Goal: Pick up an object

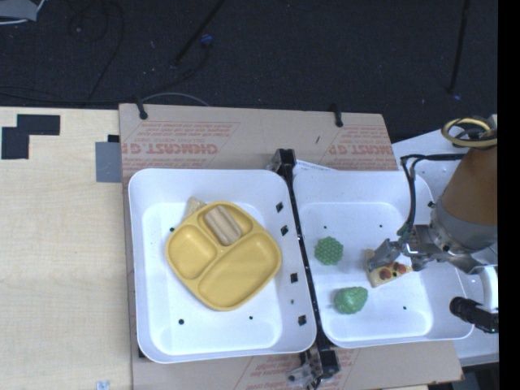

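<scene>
Gripper sits low in the right bin; seemingly pinching a small tan object.

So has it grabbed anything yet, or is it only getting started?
The tool is already down inside the right bin, at a small yellowish object. Whether it is gripped is unclear. The two green pieces lie untouched. Lifting something out is left.
</scene>
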`<state>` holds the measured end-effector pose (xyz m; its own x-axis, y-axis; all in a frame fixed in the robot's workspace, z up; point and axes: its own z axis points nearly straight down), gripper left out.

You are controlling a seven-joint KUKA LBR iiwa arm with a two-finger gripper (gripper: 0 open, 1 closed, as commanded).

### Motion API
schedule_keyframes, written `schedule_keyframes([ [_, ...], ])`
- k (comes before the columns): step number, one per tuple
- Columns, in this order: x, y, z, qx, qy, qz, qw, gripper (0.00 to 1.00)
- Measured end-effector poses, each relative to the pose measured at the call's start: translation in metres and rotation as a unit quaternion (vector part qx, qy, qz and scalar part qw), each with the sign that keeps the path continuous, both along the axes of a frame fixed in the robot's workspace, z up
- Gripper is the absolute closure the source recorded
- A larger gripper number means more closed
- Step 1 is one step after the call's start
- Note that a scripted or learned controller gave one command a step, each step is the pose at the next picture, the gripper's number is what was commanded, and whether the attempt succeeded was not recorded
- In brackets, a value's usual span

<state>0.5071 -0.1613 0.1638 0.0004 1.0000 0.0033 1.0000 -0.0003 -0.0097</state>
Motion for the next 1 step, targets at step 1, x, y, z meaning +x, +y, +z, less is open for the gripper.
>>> schedule_keyframes([
  [1, -0.0025, 0.0021, -0.0435, -0.0001, -0.001, 0.0, 1.0, 0.0],
])
